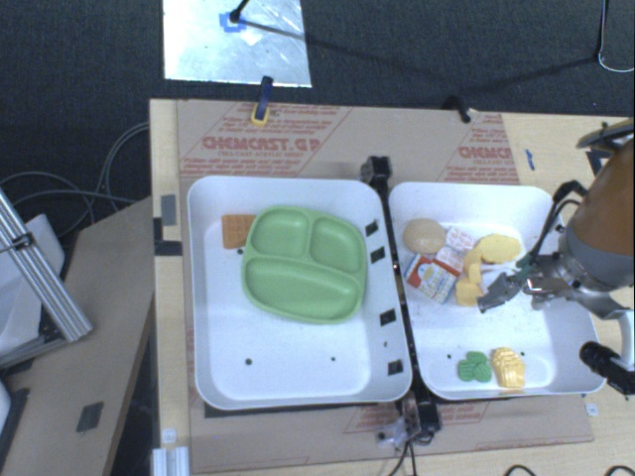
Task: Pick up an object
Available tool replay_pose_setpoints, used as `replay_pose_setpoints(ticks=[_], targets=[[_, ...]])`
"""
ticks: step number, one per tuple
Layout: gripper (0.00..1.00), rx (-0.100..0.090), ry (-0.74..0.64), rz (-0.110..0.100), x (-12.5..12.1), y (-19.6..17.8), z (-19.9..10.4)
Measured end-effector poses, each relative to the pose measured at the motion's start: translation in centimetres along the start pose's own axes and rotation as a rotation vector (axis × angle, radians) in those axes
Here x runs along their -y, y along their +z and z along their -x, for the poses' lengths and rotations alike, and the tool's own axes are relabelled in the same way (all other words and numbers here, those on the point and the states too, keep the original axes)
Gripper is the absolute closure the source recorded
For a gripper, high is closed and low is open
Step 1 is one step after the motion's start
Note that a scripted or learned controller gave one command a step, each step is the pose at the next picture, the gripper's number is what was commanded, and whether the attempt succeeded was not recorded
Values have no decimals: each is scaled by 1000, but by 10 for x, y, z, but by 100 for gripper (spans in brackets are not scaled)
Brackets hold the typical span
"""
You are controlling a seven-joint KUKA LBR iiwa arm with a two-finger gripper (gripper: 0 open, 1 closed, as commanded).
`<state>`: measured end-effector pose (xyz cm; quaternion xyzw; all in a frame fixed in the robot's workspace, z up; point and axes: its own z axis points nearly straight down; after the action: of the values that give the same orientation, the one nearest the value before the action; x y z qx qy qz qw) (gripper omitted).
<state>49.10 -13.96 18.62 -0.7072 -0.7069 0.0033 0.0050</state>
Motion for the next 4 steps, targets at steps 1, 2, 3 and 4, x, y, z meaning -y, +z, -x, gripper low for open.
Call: replay_pose_setpoints(ticks=[1,2,3,4], targets=[[0,3,-3,13,-3,-6,0],[0,1,-3,8,-7,54,-7],[0,1,-1,10,-8,104,-7],[100,2,-2,14,-9,91,-7]])
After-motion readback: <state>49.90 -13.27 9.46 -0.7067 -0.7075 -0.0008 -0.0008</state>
